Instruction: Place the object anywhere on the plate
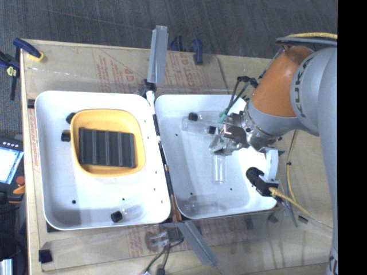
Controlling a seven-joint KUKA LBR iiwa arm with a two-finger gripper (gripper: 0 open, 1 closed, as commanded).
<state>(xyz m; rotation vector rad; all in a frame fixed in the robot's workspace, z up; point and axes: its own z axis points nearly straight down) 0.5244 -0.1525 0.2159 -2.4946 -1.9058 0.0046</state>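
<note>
Camera view from above: the gripper (225,144) hangs over the right bin (198,202), right of frame centre — whether its fingers are parted cannot be told. A clear tube-like object (219,169) lies just below it on the bin floor. At frame left, the left bin (51,202) holds a yellow plate (109,117) with a dark ribbed centre.

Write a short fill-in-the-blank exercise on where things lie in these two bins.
1. The yellow plate with the dark ribbed centre lies in the ____ bin.
2. The gripper hangs over the ____ bin.
3. The clear tube-like object lies just ____ the gripper in the view.
4. The arm's band above the wrist is ____.

Missing words: left; right; below; orange
</note>
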